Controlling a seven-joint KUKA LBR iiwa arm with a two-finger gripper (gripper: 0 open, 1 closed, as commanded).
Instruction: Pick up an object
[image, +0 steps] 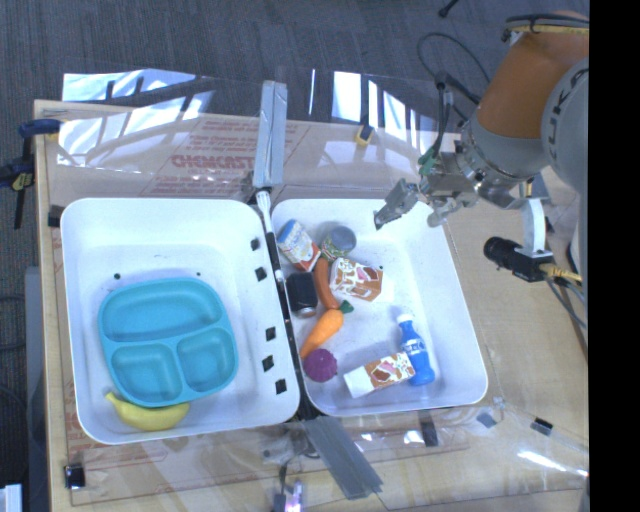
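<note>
Tool (413, 206) was hanging over the back right corner of the right bin (462, 310), up above the stuff and not touching any of it. Fingers (390, 210) looked spread apart w/ nothing between them, one sticking out toward the left and the other nearer the wrist. Arm (530, 90) came in from the right, orange band up top.

All the pickable things were in the right bin, mostly crowded along its left half. Back left there was a small carton (294, 243) w/ a grey can (338, 241) just beside it. In front of those, a snack packet (357, 280) w/ red/orange print, and a black block (301, 293) right against the divider side. An orange carrot (322, 329) lay at a slant near the middle, a second orange piece (325, 285) behind it, tbh couldn't tell what that one was. A purple round thing (320, 365) sat just in front of the carrot tip. Front right: a juice box (380, 373) lying flat, touching a blue bottle (414, 352) tipped on its side.

Left bin (80, 240) had a blue divided tray (167, 340) and a banana (148, 413) tucked against the tray's front edge. Both bins sat side by side on the bench (520, 420).
</note>
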